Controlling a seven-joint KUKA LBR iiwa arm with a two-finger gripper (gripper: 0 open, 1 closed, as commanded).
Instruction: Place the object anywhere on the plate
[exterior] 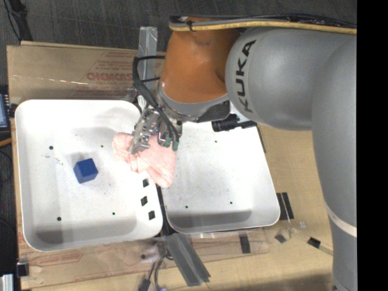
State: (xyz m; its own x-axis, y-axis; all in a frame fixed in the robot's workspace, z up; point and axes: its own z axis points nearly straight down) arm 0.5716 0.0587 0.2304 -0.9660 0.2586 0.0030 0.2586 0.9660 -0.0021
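Gripping a crumpled pink cloth (150, 160) between metal fingers, gripper (153, 136) poised over the raised divide where two smooth white bins meet, left bin (36, 132) and right bin (242, 180); small blue cube (85, 170) resting in the left.

Blue cube (86, 170) amid open floor

One fixed camera, mounted above the counter (291, 162), looking down at a slant. Frame takes in both white bins side by side: left bin (36, 162) whole, right bin (242, 187) partly covered. The KUKA arm (285, 71) enters from the right and sits nearest the lens, bulking large. Dark floor (91, 5) runs along the top.
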